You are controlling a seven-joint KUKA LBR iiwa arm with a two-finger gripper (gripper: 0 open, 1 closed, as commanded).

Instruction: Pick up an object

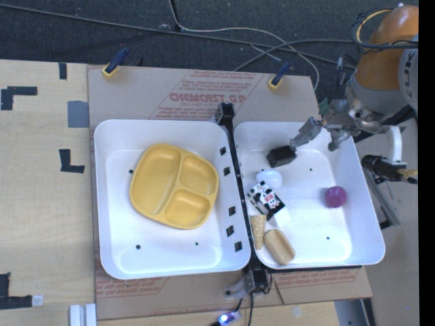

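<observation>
**Clerk:** Item one, the claw. Position and state?

**Arm:** My claw (319, 133) hangs over the upper right part of the right bin (370, 246), reaching in from the right. Its two fingers stand spread apart, with nothing between them. One finger (304, 134) slants down to the left toward a black block; the other (338, 138) sits nearer the bin's right wall.

**Clerk:** Item two, contents of that bin.

**Arm:** Black block (281, 156), upper left area, just beside my left-slanting fingertip; whether they touch I cannot tell. Below it, a small white rounded piece (269, 178). Touching that from below, a black-and-white patterned toy (265, 198). Near the bottom left, a tan bread-shaped piece (279, 245), with a pale ridged cone-like piece (258, 229) just beside it on the left. A purple ball (335, 196) lies alone toward the right, well apart from the rest.

**Clerk:** Item three, the other bin.

**Arm:** Left bin (112, 250) holds one yellow divided plate (174, 185), three compartments, lying flat near the middle.

**Clerk:** Surroundings?

**Arm:** Both bins rest on a brown cardboard sheet (204, 97) with red print, on a pale wooden worktop (41, 202). Two yellow-and-blue clamps (116, 62) pin the sheet's far edge. Cables (224, 29) run across the dark floor beyond.
</observation>
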